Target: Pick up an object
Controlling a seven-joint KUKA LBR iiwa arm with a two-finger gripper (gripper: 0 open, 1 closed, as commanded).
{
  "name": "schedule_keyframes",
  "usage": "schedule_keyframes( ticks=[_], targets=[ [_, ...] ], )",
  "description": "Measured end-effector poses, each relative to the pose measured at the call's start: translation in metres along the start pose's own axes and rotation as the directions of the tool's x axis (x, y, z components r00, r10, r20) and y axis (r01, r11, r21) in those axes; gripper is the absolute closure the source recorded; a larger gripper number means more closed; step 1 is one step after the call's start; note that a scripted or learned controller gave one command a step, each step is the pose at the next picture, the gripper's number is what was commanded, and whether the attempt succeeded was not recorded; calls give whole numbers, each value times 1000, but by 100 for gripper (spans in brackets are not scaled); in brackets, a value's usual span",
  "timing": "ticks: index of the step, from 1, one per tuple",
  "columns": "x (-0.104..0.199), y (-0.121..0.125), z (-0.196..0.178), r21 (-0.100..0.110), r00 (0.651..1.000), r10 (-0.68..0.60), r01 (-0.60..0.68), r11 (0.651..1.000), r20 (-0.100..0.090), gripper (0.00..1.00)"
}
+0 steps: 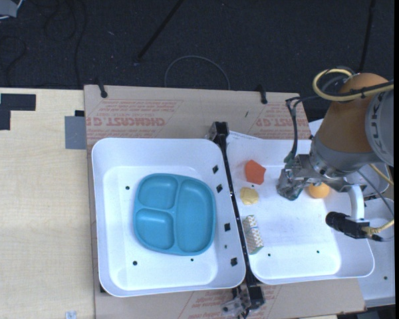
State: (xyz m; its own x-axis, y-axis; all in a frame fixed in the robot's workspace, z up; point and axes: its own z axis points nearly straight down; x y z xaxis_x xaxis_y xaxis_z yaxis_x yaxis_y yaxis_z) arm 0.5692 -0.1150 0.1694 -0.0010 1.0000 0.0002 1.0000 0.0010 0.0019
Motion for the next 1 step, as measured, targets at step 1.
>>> schedule_keyframes(
  ticks=[1],
  targets=[
    [-1, 1, -53, 0, 1000, 0, 0, 1000, 1, 100]
  ],
)
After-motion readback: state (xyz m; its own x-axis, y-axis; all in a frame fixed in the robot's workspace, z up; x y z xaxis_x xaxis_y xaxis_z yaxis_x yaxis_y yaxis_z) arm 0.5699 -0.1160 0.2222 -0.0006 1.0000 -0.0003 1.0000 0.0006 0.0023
